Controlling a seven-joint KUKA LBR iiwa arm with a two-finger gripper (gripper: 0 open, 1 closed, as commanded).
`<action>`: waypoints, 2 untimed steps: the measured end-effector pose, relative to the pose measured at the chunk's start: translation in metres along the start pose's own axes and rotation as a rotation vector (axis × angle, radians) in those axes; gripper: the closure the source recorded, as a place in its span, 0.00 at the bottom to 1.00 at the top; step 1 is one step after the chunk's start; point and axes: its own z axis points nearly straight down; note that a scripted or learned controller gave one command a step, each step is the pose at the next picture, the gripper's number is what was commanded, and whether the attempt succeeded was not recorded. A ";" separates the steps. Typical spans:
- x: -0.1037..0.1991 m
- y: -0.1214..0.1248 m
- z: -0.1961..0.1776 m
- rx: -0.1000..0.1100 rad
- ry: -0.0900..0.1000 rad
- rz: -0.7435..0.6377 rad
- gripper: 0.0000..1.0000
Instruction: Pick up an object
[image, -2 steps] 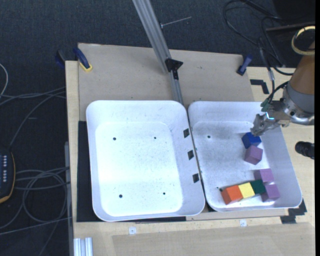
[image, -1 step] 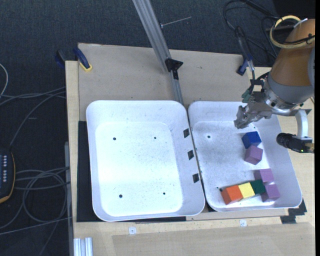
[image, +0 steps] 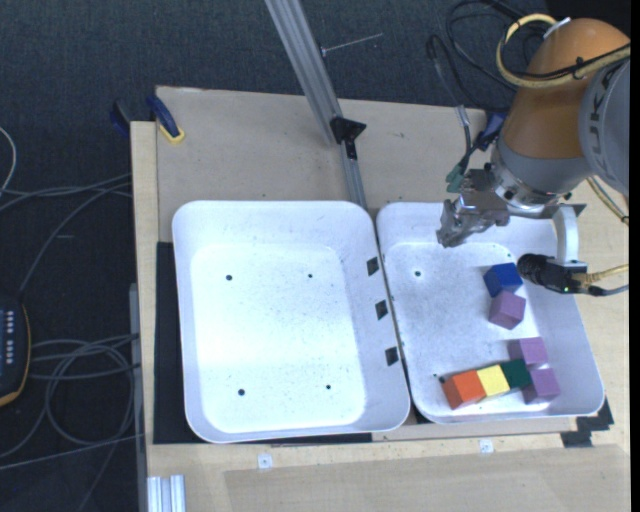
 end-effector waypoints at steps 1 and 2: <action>0.058 0.011 -0.010 0.001 0.001 0.000 1.00; 0.106 0.019 0.002 0.003 0.000 0.002 1.00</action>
